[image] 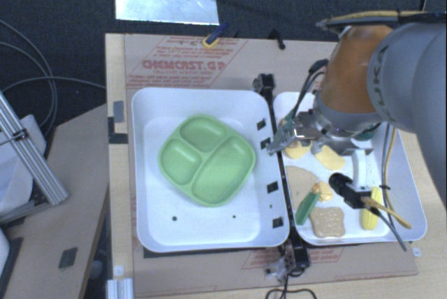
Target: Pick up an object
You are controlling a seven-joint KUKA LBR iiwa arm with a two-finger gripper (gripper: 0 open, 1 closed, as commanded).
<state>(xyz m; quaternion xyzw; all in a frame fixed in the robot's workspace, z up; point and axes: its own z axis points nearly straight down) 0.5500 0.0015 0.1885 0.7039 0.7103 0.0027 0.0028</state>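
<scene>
- Gripper [316,139] status: it hangs low over the upper part of the right bin [408,186] as the camera view shows it, close to the wall that faces the left bin [150,221]. The wrist housing covers it from above, so it cannot be told whether it is open or closed. Nothing is visibly held.
- Nearest candidates: a pale yellow piece [296,150] lies just beside the gripper on the wall side. A second yellow piece [330,158] lies just beside it on the other side. A flat tan slice [302,176] lies near, lower in the view.
- Recommended procedure (judgement): select one of the two yellow pieces, since either appears to need the least travel. Centre the gripper over the chosen piece and descend straight down. Both pieces look flat, so closure probably has to occur close to the bin floor. Keep clear of the bin wall when working the wall-side piece. Confirm the hold before lifting.
- Alternative targets: a green pod [306,207], a tan biscuit [327,222] and a corn cob [369,211] lie at the lower end of the right bin, apart from the gripper. The pod and the cob look thicker and may be easier to grasp.
- Arm pose: the arm [412,74] enters from the right of the view, and its orange band [353,70] sits above the wrist. The wrist points steeply down into the right bin.
- Surroundings: the left bin holds a green divided plate [207,159], well apart from the gripper. Both bins rest on the counter [77,144].
</scene>
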